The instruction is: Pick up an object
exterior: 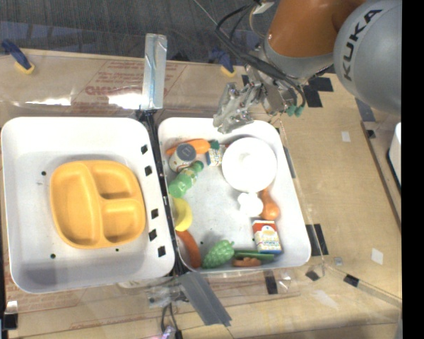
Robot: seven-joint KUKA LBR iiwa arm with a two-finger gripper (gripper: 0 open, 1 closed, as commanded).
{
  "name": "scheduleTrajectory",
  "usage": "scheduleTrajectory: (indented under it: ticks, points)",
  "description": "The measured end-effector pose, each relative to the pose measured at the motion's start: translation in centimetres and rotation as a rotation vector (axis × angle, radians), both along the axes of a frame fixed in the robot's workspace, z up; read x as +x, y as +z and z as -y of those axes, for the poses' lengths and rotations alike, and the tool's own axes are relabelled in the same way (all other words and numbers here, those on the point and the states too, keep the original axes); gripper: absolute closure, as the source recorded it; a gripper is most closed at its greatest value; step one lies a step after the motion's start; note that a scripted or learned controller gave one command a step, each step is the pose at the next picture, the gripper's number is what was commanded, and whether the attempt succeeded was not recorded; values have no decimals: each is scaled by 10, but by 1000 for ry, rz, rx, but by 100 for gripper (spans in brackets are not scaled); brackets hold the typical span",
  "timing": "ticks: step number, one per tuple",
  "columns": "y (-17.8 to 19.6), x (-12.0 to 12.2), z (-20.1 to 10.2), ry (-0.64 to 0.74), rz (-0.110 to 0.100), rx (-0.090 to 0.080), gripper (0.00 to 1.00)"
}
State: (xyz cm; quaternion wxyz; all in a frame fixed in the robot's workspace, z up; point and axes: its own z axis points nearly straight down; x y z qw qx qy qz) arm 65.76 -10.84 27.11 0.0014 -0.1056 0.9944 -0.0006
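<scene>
My gripper (231,115) hangs over the far rim of the right bin (291,189), its metal fingers pointing down with nothing visible between them. Just below it lie an orange bottle (189,150) and a small round can (180,163). A white round plate (249,163) fills the bin's upper right. A green bottle (184,183), a yellow banana (181,214), a green bumpy toy (219,254), a carrot (246,261), a small red-and-white carton (266,236) and an orange egg-like piece (271,208) are scattered lower down.
The left bin (28,147) holds a yellow divided tray (97,203). A silver taped post (155,73) stands behind the divider between the bins. Cables trail from the arm's wrist above the right bin.
</scene>
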Motion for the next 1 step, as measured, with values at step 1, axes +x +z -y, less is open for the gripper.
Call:
scheduleTrajectory:
  ticks: [1]
  points:
    - [20, 0, 70, 213, 2, -2, 100]
